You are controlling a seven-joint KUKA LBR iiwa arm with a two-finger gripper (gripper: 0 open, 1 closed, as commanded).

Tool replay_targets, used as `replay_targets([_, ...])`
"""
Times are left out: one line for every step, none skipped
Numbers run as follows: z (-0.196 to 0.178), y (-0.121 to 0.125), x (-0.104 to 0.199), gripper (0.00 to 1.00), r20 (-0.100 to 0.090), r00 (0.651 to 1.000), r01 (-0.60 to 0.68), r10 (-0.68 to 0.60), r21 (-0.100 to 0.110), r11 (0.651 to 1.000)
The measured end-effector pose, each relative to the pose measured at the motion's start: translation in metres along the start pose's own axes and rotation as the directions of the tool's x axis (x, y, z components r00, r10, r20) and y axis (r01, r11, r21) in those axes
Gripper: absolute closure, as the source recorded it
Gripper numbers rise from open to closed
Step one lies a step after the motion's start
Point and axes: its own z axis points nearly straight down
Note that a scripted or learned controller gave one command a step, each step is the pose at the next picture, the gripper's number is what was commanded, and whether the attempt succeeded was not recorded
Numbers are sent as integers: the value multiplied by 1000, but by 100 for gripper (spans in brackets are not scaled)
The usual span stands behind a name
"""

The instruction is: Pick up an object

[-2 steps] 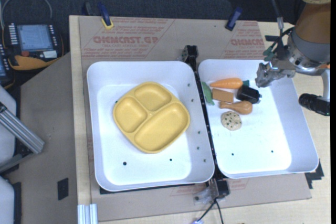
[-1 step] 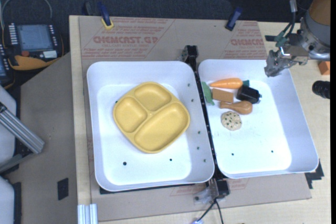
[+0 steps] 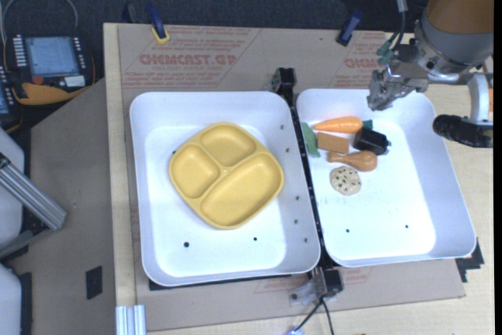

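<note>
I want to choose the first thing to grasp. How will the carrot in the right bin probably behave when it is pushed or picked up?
The carrot looks round and tapered, so it may roll or swing in an arc if pushed. Its smooth, shiny skin suggests stiff plastic, likely light and a little slippery.

Fixed overhead cam, slanted over bins (image 3: 149,192)
</note>
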Motion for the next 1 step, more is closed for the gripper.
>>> replay_targets([11, 12, 41, 100, -1, 1000, 1, -1, 4, 1000])
